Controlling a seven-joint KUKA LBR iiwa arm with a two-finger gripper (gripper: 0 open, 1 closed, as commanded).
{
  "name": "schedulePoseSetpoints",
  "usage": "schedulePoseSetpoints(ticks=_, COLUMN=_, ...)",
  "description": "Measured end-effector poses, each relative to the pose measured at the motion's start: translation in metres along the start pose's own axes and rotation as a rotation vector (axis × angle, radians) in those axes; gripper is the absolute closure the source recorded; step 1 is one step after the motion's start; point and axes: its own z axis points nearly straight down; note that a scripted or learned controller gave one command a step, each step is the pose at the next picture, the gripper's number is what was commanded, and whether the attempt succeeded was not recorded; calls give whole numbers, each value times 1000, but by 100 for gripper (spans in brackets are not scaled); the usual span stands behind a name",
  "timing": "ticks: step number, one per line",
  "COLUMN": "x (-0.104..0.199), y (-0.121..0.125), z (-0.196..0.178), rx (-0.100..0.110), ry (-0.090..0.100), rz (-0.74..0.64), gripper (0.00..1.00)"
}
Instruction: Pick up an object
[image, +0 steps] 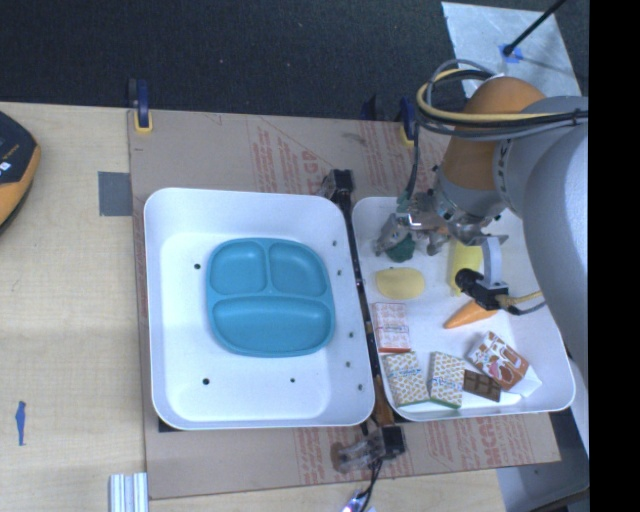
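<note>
The grey arm (540, 170) is reaching in from the upper right of the frame, hanging its claw (415, 238) over the right bin (560, 395); whether the claw is spread or pinching cannot be told. A pale yellow object (399, 283) is lying just below it. A blue divided plate (270, 297) is sitting in the left bin (170, 330). Small packets (428, 378) are lying lower right.

A bulky grey arm (555, 190) is seen — an orange band is worn above the wrist. Yellow and black cables (450, 85) are looped over it.
</note>
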Motion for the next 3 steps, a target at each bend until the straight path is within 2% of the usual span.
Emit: schedulePoseSetpoints(ticks=3, x=-9, y=0, z=0, rx=-3, ry=-1, rz=2, gripper=0)
